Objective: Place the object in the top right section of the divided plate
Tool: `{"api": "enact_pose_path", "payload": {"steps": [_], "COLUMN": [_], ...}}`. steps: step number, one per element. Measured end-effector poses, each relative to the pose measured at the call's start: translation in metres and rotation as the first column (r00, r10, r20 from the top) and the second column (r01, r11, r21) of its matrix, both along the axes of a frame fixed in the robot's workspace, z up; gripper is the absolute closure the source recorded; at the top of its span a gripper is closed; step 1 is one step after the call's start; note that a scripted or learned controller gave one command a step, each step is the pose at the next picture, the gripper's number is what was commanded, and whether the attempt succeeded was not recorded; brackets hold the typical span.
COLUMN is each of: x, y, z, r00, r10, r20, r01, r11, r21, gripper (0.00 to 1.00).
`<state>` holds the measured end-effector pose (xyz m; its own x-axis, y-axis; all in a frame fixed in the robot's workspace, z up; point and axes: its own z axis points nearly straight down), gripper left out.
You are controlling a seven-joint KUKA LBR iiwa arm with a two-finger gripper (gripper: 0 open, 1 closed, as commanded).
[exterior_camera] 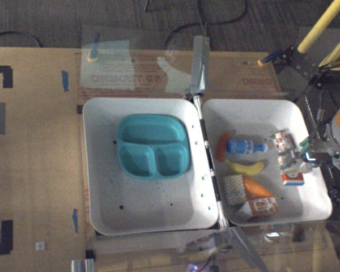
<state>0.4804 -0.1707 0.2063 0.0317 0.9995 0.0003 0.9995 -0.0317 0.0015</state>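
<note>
The teal divided plate (153, 145) lies in the left bin (102, 203), with one long section at the back and two smaller ones at the front. My gripper (293, 162) is low over the right side of the right bin (246, 115). It hangs between a small red and white pack (281, 140) behind it and a red and white carton (293, 178) just in front of it. Its metal parts overlap the carton's top edge, and I cannot make out whether it grips anything.
Further left in the right bin lie a blue bottle (245, 147), a red piece (222, 145), a yellow banana (245, 167), a speckled tan block (234, 188), an orange carrot (256, 187) and an orange carton (262, 206). A metal divider (203, 146) separates the bins.
</note>
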Motion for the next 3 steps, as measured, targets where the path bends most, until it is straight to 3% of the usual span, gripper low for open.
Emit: {"api": "enact_pose_path", "payload": {"steps": [1, 2, 3], "x": [0.039, 0.108, 0.102], "y": [0.062, 0.163, 0.159], "z": [-0.002, -0.022, 0.047], "r00": [0.999, 1.000, 0.994], "r10": [0.050, -0.013, -0.111], "r20": [-0.001, -0.001, -0.002], "r01": [-0.050, 0.013, 0.111], "r11": [0.999, 1.000, 0.994], "r21": [-0.001, -0.001, -0.001], "gripper": [1.00, 1.00, 1.00]}}
